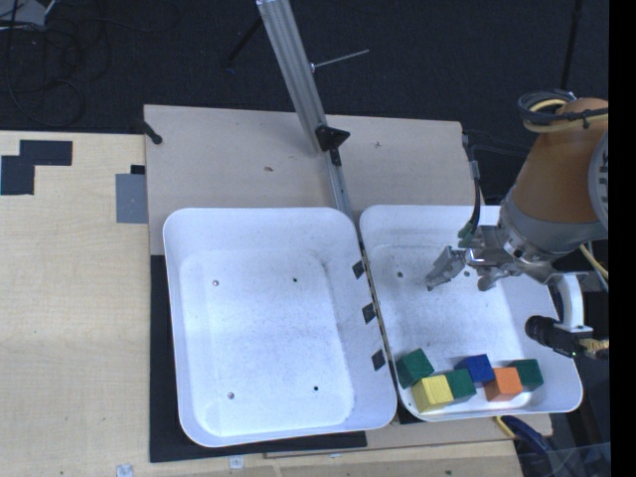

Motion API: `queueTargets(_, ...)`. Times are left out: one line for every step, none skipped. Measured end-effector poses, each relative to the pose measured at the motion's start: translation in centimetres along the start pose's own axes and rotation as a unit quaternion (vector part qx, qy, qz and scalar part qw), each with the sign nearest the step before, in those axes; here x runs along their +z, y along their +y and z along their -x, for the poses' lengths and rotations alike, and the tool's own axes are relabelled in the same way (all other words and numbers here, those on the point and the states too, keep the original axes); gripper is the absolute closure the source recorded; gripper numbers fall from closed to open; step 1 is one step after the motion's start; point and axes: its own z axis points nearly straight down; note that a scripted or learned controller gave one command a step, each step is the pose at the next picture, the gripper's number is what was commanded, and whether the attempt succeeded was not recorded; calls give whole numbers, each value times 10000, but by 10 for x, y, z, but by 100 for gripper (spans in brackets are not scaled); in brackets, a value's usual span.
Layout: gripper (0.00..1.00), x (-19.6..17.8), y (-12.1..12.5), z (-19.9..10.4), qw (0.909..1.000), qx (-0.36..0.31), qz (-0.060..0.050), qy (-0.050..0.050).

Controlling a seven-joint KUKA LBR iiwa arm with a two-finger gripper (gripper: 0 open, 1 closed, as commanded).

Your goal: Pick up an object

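Metal jaws (459,269) hang spread and unladen over the right bin (417,237); small matte cubes (467,376) cluster along its near edge.

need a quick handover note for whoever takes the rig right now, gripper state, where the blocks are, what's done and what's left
Gripper: over the middle of the right bin, nothing visible between its fingers; open or shut not clear.
Blocks: all clustered at the right bin's near edge: dark green block, yellow block, green block, blue block, orange block, another green block.
Done: nothing picked.
Left: reach a block, grasp, lift.
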Motion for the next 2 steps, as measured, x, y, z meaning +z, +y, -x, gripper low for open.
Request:
queueTargets(0,-21,-50,-85,10000,-54,-16,21)
queueTargets(0,-27,-43,-79,10000,-19,-6,0)
